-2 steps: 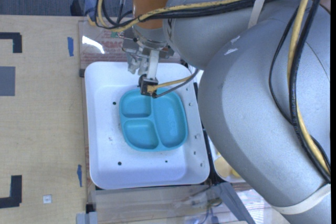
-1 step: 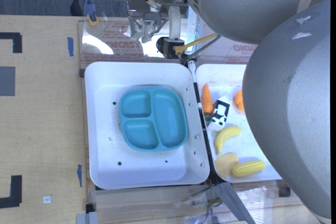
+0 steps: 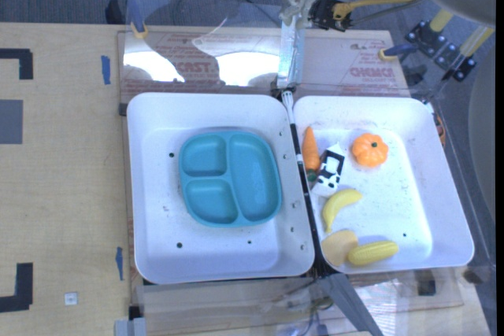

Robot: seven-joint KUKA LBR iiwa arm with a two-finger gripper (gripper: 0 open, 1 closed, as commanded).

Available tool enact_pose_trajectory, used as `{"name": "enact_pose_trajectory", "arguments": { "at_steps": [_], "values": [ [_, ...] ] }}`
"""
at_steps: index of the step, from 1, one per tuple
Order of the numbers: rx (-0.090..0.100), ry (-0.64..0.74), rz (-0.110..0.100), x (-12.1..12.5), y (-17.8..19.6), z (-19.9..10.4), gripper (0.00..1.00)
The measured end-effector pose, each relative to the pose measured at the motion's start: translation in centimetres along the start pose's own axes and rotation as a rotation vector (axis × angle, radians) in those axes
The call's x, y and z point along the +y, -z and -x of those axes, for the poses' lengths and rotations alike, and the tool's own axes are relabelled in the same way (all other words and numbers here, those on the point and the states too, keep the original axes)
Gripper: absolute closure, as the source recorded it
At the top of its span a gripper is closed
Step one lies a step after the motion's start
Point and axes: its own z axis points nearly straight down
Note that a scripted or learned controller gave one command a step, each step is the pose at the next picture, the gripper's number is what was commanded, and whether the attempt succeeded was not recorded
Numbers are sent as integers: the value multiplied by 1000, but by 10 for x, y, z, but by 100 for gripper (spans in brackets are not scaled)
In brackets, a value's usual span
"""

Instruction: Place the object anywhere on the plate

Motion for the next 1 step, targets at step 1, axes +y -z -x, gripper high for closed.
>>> {"name": "enact_pose_trajectory", "arguments": {
  "at_steps": [1],
  "values": [
    [-11, -167, -18, -55, -180, -52, 100]
  ]
}}
